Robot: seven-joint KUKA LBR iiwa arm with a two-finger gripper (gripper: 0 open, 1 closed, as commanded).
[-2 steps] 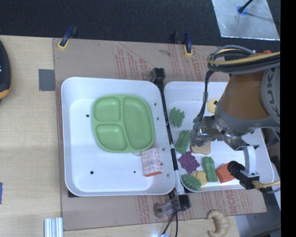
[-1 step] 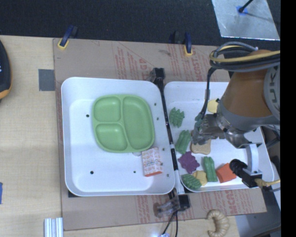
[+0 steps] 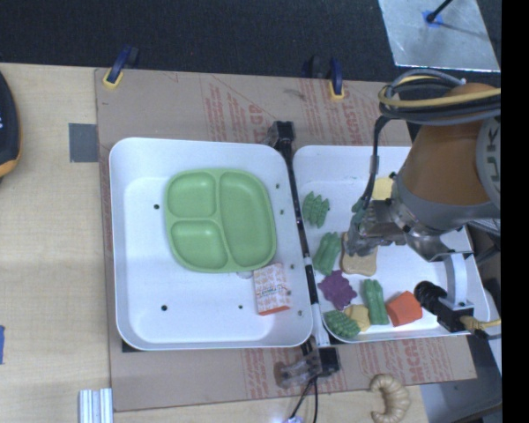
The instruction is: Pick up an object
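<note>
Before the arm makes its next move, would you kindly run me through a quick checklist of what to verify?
1. Gripper over the right bin: ok.
2. Target under it: tan piece lies just below, beside the green piece: ok.
3. Object held between the fingers: cannot tell.
4. Neighbours crowding the target: purple piece and green piece lie close: not ok.
5. Green plate and packet in the left bin, apart from the arm: ok.

Arm (image 3: 445,170) over right bin (image 3: 335,161); toys clustered; green plate (image 3: 220,218) left.
</note>
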